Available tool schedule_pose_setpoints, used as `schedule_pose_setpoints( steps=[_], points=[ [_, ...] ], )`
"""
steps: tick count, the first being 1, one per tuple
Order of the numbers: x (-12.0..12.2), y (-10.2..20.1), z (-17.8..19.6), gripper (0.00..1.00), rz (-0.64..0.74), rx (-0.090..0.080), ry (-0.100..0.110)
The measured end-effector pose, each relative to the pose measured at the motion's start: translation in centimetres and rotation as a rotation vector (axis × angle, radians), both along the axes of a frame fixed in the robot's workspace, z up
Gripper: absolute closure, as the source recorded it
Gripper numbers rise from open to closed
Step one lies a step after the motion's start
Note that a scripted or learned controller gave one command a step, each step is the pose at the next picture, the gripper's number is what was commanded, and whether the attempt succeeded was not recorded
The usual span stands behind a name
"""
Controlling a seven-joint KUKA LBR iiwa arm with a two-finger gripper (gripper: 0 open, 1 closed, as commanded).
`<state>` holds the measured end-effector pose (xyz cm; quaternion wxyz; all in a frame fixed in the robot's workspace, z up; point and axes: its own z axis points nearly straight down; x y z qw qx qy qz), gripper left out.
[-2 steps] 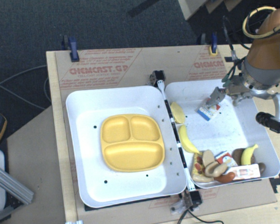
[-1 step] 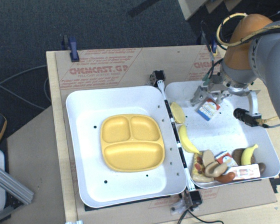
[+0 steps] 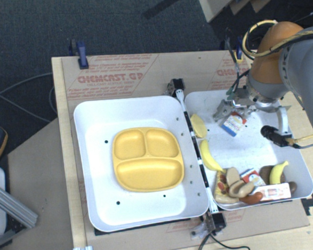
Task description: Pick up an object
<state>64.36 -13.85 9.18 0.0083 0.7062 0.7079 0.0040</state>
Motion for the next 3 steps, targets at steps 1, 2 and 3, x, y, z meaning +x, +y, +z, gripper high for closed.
schedule_pose_setpoints(
  steps=[1,2,3],
  points=[
    [0.2,-0.2,1.3,1.0,0.0,-0.005,-0.008],
    [-7.5,-2.7,3.4,1.0,-0.007,0.007,0.023],
    [-2.3,2.5,8.8,1.0,0.005,0.005,0.007]
  ],
)
